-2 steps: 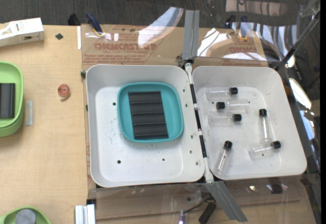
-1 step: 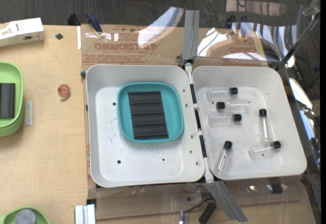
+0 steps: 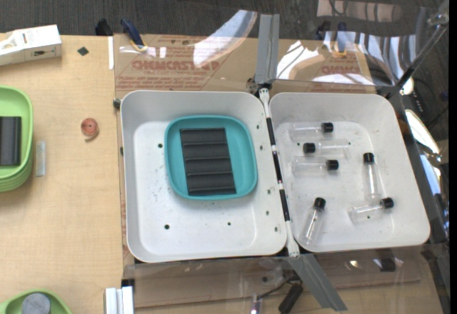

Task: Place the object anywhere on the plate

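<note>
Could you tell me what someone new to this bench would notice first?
Most likely the teal plate in the left bin, carrying a ribbed black block. Next, the clear vials with black caps scattered across the right bin, then the stacked green plates at the bench's left edge.

A teal plate sits mid-left bin, bare floor around it; six clear vials scattered across the right bin. A raised divider separates them

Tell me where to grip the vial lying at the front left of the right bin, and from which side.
Grip the vial mid-body, below its black cap, coming straight down with fingers across its narrow width. It lies flat, slanted, apart from the other vials, clear of the right bin wall.
</note>
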`<state>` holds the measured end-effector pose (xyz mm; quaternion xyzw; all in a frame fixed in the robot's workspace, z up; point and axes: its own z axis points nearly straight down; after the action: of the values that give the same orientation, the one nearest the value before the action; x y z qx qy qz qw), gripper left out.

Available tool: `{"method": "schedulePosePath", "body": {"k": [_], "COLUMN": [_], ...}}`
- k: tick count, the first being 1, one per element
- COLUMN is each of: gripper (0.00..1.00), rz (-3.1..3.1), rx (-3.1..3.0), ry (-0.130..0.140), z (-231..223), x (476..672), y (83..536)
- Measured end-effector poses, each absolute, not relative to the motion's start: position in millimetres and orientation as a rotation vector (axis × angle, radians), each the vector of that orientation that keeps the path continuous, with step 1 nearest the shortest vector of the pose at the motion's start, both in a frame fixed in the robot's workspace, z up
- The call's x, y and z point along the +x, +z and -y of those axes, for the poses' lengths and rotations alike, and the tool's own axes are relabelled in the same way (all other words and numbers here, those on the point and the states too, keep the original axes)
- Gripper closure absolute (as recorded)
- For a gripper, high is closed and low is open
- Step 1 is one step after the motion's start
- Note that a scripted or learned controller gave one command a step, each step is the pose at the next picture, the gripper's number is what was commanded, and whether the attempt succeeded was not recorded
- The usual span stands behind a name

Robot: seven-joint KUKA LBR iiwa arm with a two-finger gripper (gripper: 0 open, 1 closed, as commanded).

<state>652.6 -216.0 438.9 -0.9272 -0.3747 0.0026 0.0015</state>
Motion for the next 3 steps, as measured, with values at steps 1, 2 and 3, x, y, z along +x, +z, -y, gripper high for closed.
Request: {"method": "schedulePosePath", "body": {"k": [1, 2, 3], "gripper": [0.00, 0.00, 0.00], "rz": [0.999, 0.808, 0.623], "rx": [-2.976, -3.035, -3.078], "ry": [0.008, 0.006, 0.006], "z": [211, 219, 222], "x": [649.8, 652.6, 650.3], "y": [439, 440, 440]}}
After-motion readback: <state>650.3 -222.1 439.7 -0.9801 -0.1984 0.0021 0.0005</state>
